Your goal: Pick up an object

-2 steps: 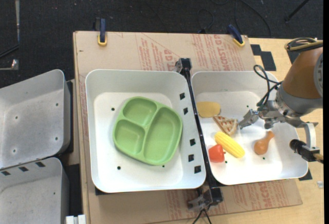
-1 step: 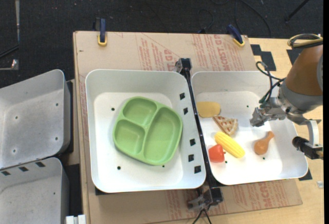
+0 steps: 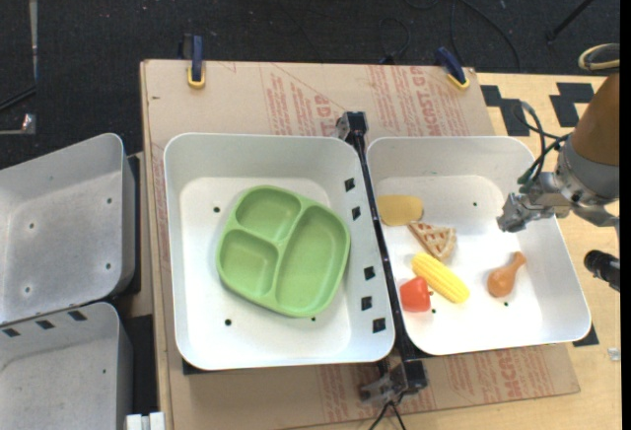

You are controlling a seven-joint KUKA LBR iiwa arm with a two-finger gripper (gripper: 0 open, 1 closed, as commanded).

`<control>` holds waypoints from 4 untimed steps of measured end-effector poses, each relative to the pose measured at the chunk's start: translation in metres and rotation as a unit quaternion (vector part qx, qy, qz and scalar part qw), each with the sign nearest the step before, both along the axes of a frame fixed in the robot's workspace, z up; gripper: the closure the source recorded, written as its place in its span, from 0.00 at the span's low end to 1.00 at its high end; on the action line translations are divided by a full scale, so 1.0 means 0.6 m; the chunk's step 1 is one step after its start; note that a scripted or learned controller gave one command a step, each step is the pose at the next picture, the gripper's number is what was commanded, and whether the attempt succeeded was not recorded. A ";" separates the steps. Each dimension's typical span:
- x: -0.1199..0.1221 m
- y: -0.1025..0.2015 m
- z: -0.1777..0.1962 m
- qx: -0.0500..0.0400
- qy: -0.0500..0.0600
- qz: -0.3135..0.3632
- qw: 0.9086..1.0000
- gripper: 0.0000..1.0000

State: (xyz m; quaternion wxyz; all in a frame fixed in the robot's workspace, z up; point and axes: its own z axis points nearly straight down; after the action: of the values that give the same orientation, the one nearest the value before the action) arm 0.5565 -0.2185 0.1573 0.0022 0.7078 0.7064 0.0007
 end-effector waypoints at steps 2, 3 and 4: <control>0.016 0.011 0.125 0.000 0.000 0.002 1.000 1.00; 0.038 0.115 0.130 0.002 0.002 0.005 1.000 1.00; 0.062 0.203 0.112 0.001 0.002 0.004 1.000 1.00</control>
State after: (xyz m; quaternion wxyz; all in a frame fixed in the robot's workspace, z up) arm 0.5940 -0.0966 0.2246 0.0000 0.7053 0.7090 0.0000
